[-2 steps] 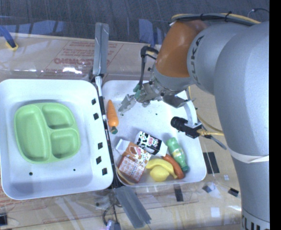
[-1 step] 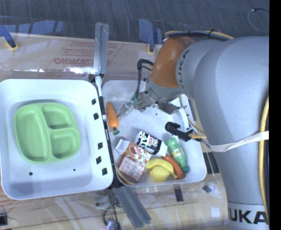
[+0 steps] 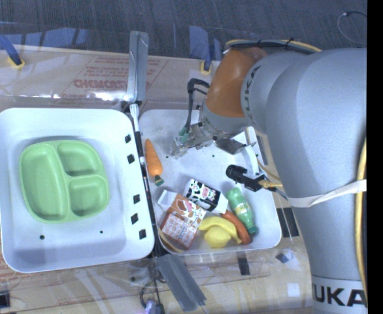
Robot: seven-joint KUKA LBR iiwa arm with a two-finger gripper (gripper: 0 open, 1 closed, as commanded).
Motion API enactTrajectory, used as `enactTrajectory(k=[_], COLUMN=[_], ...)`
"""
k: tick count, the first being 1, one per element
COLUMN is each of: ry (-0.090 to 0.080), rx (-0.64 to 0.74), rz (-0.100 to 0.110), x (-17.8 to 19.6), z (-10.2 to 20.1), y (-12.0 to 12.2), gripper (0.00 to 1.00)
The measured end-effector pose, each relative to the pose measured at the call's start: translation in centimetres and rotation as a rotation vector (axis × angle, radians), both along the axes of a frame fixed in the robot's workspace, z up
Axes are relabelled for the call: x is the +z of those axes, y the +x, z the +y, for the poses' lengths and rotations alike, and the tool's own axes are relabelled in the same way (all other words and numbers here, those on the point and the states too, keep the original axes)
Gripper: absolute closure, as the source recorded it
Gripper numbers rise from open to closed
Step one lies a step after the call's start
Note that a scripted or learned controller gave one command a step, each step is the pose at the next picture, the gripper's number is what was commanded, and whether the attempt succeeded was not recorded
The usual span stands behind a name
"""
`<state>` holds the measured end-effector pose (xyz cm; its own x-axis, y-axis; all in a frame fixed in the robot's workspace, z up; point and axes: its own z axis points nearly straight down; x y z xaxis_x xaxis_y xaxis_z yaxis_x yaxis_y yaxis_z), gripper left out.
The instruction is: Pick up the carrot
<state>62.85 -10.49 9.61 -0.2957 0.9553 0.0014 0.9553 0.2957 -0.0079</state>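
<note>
Carrot (image 3: 153,160) lies against right bin's (image 3: 267,235) left wall; gripper (image 3: 186,138) hovers beside it, grip state unreadable; risk: 1 finger jams on wall, carrot rolls away.

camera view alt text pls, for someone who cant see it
A grey robot arm's gripper hovers in the right white bin, just right of an orange carrot lying by its left wall. The left white bin holds a green divided tray.

One fixed camera looks down aslant on both white bins (image 3: 8,175).
</note>
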Motion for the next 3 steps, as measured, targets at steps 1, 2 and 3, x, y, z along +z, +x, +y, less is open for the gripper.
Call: enactTrajectory(k=[1, 2, 3], ry=[-0.004, -0.004, -0.015], rx=[-0.678, -0.679, -0.706], rz=[-0.001, 0.0, -0.013], x=[9.2, 9.2, 3.8], z=[7.2, 7.2, 16.6], y=[-2.4, -2.4, -2.2], gripper=[1.0, 0.0, 0.0])
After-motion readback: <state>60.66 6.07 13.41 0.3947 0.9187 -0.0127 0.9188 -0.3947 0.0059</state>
